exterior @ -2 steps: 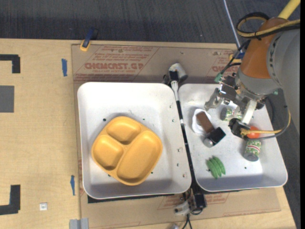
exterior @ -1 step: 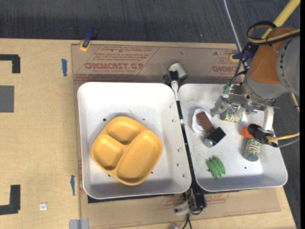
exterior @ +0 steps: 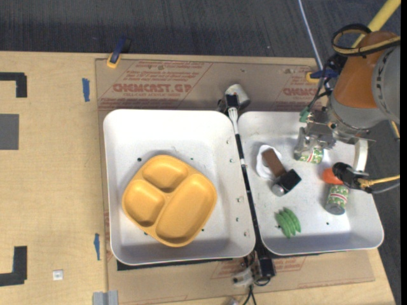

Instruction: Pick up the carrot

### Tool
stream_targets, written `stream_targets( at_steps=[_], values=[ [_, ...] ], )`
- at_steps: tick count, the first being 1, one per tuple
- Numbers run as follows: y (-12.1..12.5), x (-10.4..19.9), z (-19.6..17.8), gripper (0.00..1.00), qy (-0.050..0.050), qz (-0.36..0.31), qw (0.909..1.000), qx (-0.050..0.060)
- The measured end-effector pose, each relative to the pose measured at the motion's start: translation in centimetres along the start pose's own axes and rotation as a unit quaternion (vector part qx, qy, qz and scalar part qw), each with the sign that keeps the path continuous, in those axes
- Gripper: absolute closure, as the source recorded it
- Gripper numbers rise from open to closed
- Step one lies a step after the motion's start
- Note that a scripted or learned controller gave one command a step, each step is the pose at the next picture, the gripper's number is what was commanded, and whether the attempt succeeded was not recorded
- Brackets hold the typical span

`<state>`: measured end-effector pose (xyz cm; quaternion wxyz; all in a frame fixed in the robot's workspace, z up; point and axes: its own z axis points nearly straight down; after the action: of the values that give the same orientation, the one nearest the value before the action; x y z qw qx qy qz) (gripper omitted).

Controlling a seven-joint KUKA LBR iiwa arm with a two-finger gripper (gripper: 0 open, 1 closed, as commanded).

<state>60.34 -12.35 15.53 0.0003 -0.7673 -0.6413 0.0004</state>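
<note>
Camera view: two white bins side by side. Left bin (exterior: 121, 132) holds a yellow sectioned plate (exterior: 168, 199). Right bin (exterior: 372, 230) holds the clutter: brown-and-white item (exterior: 271, 161) near the divider, black-and-grey piece (exterior: 284, 183) just beside it, green leafy toy (exterior: 289, 222) toward the near edge, green-white can (exterior: 336, 197) on the right.

Carrot (exterior: 331, 175): small orange piece, right bin, touching or just above the can, partly behind a black cable end. Green stub by it looks like the top.

Gripper (exterior: 311, 146) hangs over the far-right part of the right bin, near a green-patterned object (exterior: 311, 154) right under it. Can't tell how wide the claw stands or whether it has anything; the wrist body hides that.

My read: approach phase, nothing grasped. To do it well: shift toward the near-right, centre over the carrot, turn the fingers across its short axis, avoid the can. Risk: clipping the can or grabbing the wrong green thing.
</note>
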Motion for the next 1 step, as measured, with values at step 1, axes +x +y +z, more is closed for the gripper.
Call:
stream_targets(
  at_steps=[1],
  values=[
    [-5.85,3.93,-11.58,1.00,0.000,0.122,0.9926,-0.001]
  ],
)
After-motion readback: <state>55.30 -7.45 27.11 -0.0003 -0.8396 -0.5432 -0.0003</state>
